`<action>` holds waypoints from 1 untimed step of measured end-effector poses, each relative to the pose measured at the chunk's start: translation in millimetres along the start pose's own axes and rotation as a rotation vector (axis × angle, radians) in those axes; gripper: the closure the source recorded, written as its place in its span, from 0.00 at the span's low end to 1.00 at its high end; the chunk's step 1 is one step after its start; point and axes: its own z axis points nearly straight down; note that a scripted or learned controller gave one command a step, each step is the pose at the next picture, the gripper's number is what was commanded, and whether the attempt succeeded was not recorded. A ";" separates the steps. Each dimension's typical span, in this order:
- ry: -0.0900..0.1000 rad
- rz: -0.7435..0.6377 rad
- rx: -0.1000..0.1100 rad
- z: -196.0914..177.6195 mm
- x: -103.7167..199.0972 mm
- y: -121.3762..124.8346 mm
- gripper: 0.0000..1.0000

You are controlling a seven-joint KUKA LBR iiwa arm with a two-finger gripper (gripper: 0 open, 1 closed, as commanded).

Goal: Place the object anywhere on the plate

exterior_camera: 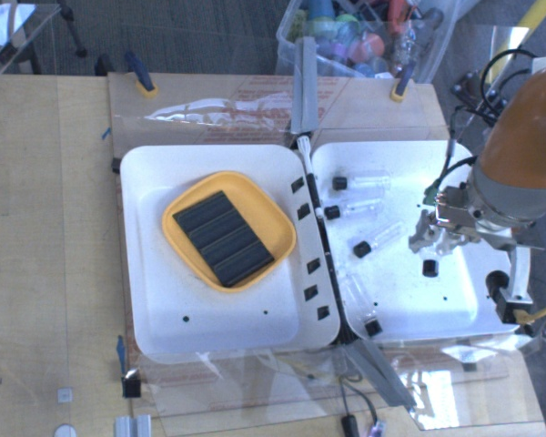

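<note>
My end effector hung low over the right bin, near its right wall, and from that slanted angle I couldn't tell whether it was released or clenched on anything. A small black cap-like piece sat just under it. Out to the left lay the clear vials with black caps, scattered across the white floor: one near the top by the divider, one just below it, another tilted mid-bin. Which one was my object, I couldn't say for sure. These looked light, stiff and slick, likely to roll or squirt out of a pinch, and maybe breakable. I judged the best hold was across the barrel close to the cap. Further left, in the left bin, the yellow plate waited, carrying a dark ribbed block; its bare rim was the drop zone.
</note>
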 end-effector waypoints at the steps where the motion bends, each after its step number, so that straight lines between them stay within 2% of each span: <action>1: 0.000 0.000 0.000 -0.1 0.0 0.1 0.00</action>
